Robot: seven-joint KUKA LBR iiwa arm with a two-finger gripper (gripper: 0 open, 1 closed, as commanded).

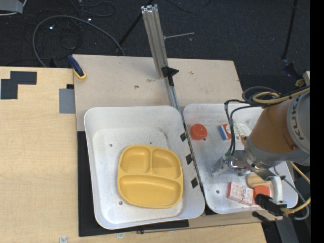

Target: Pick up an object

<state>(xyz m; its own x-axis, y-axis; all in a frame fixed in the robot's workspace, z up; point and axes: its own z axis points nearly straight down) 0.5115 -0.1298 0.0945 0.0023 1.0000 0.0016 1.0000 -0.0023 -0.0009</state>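
orange cap (198,131) in right bin (212,196), claw (223,167) nearby

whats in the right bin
An orange lid, a small box and a blue-red packet lie in the right bin. The arm covers the rest.

Divided plate (150,176) in left bin (98,135)

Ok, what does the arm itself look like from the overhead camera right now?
The arm is a bulky rounded body with an orange band and a grey shell bearing dark KUKA lettering. Black cables loop beside it. The gripper is small, metallic grey.
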